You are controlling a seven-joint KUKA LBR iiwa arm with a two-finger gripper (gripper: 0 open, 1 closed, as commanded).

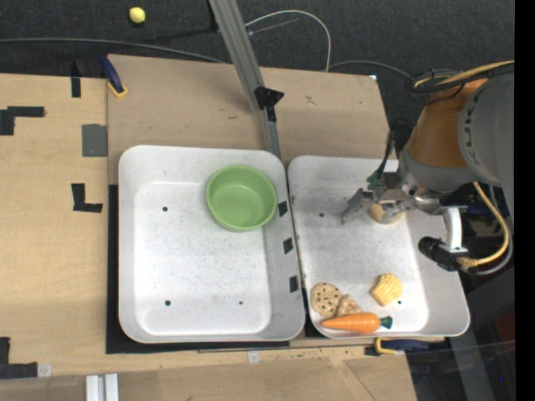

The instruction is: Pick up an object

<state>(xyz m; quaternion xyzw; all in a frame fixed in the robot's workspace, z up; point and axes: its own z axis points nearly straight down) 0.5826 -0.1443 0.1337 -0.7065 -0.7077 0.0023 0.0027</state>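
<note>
Seemingly pincer (370,205) low over right bin (334,182), grip unclear.

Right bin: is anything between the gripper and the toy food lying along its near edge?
Nothing visible. The gripper sits over bare right bin floor; cookie, corn piece and carrot lie unobstructed nearer the camera.

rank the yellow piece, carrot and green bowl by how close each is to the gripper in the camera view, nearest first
From the gripper, in the right bin:
1. Yellow piece, right bin, just below the gripper.
2. Carrot, right bin's near edge, further down.
3. Green bowl, left bin, across the divider to the left.
</note>
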